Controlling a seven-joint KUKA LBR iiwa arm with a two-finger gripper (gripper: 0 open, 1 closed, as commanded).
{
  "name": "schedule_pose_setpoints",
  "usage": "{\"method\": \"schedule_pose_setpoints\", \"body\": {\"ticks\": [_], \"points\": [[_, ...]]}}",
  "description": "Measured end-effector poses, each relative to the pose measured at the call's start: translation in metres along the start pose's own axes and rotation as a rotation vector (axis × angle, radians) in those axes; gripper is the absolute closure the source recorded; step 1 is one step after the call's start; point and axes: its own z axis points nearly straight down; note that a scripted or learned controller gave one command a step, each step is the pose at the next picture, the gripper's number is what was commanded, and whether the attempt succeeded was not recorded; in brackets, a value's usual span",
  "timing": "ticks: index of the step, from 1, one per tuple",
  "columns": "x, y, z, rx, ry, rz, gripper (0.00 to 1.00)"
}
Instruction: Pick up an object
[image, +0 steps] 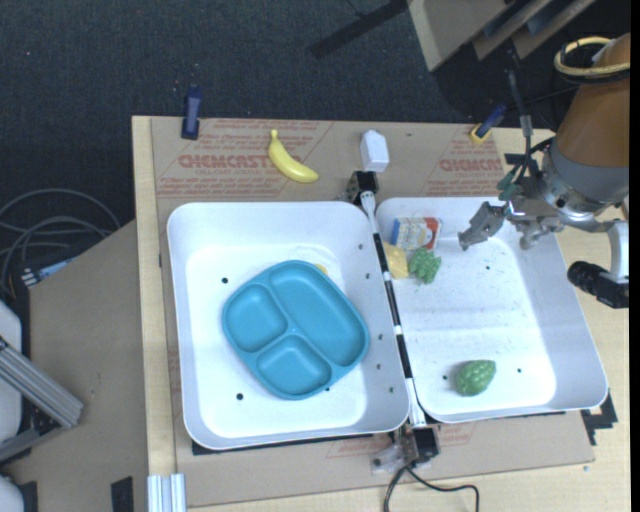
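The right bin (560, 330) holds a small green leafy toy (425, 265), a yellow piece (397, 262) and a red, white and blue packet (415, 232), bunched in its far left corner. Near the front edge lies a green lumpy object (474, 376). My gripper (503, 233) hangs over the far part of this bin, to the right of the packet and apart from it. Its fingers (478, 228) look spread, with nothing between them.
The left bin (200, 260) carries a blue divided plate (293, 327), and a bit of yellow (318, 268) shows behind it. Behind the bins on the cardboard lie a banana (290, 160), a white block (375, 150) and a blue clip (191, 112). A black part (598, 283) juts in at the right.
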Motion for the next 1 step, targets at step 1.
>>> {"method": "schedule_pose_setpoints", "body": {"ticks": [1], "points": [[0.0161, 0.0370, 0.0740, 0.003, 0.001, 0.000, 0.00]]}}
